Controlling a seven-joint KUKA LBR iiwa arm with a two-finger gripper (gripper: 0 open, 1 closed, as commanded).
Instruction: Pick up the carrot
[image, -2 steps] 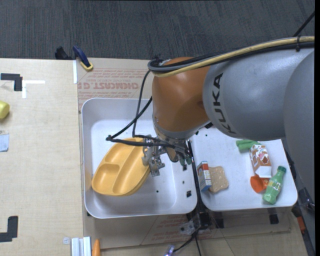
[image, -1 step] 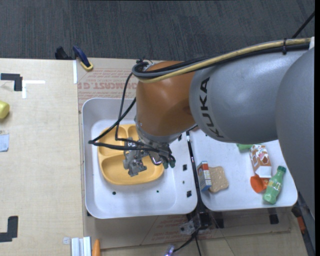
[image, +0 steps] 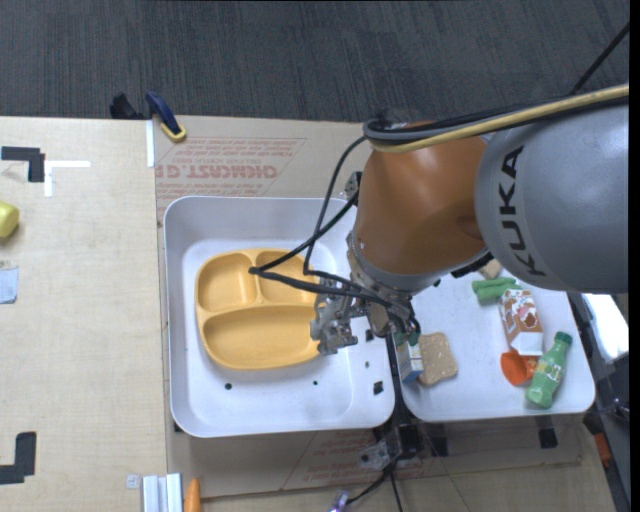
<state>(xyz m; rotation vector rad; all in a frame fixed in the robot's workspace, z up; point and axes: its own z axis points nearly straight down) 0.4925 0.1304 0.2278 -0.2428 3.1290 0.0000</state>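
The carrot (image: 514, 368) is a small orange piece near the front right of the right bin (image: 470, 400), partly tucked under a green bottle (image: 549, 372). My gripper (image: 336, 331) hangs below the orange wrist band, over the right side of the left bin (image: 300, 410), just off the right edge of the yellow divided plate (image: 250, 310). It is well to the left of the carrot, across the wall between the bins. I see nothing held in it.
The right bin also holds a green item (image: 491, 290), a red and white packet (image: 521, 320), a tan bread slice (image: 437, 358) and a small blue piece (image: 408, 366). The arm's bulk covers that bin's back left. A yellow object (image: 7, 220) lies at the bench's far left.
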